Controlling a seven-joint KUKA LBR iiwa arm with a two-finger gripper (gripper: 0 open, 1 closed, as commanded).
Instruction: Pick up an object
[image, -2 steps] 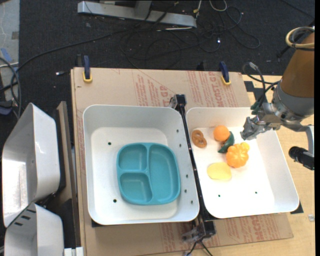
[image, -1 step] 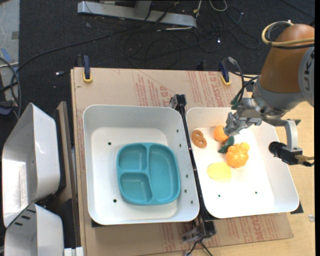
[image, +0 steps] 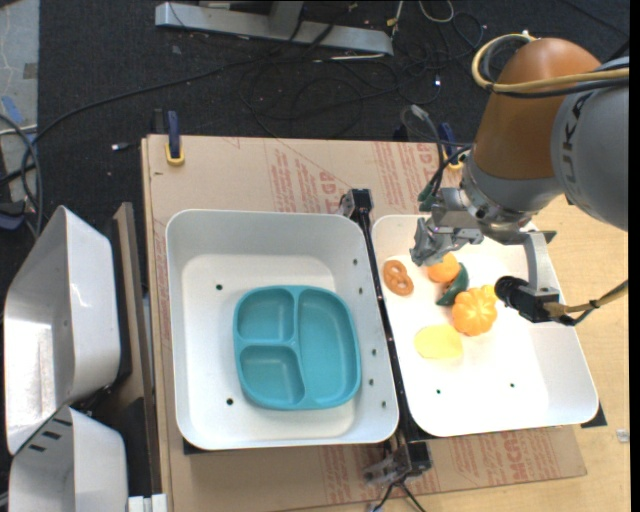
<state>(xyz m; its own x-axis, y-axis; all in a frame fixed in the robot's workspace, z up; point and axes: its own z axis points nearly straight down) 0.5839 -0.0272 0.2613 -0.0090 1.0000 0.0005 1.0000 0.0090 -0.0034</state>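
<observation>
Gripper hangs low over the right white bin, directly above a small orange fruit-shaped plastic toy; whether it has closed cannot be told. That toy sits toward the bin's 11 o'clock. At its 9 o'clock lies a brown pretzel-shaped toy, at 5 o'clock an orange ribbed plastic pumpkin, at 6 o'clock a flat yellow piece. Likely light, rigid and slick; pinch across its round middle.

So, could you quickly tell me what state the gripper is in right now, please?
Gripper: low over the right bin, just above a small orange toy fruit; open or closed cannot be told, and no held object can be seen.
</observation>
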